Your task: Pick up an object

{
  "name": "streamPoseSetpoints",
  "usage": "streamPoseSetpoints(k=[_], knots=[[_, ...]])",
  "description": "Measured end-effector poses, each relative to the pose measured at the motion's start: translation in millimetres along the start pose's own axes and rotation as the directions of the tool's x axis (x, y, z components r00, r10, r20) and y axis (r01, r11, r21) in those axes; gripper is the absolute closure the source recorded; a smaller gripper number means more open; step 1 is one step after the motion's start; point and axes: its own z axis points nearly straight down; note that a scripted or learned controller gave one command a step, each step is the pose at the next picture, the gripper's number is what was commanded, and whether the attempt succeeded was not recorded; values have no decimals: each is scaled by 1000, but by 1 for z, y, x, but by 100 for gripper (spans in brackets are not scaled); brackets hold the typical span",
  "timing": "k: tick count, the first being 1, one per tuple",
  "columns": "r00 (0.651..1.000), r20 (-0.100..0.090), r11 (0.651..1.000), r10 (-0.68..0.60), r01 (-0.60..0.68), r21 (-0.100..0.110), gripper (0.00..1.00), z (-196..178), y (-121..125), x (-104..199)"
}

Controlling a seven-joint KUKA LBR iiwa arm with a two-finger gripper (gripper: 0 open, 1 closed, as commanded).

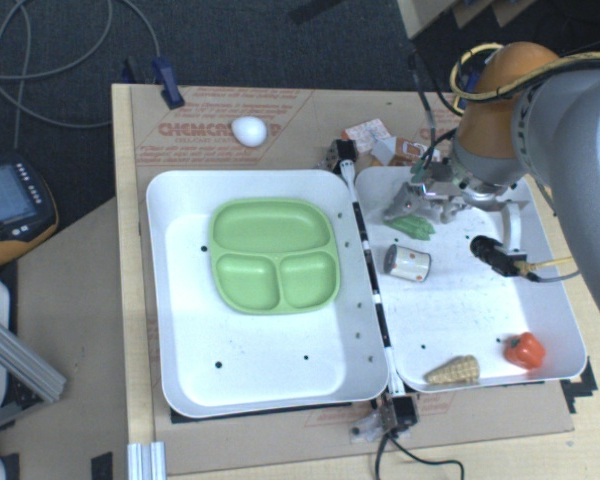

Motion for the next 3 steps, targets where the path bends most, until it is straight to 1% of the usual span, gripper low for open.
streamPoseSetpoints(k=[1, 2, 3], knots=[[1000, 0, 1000, 0, 0, 0, 0, 0, 11, 4], [1000, 1, 1000, 0, 0, 0, 0, 0, 16, 12], [1000, 1, 1000, 1, -1, 0, 0, 0, 16, 13]])
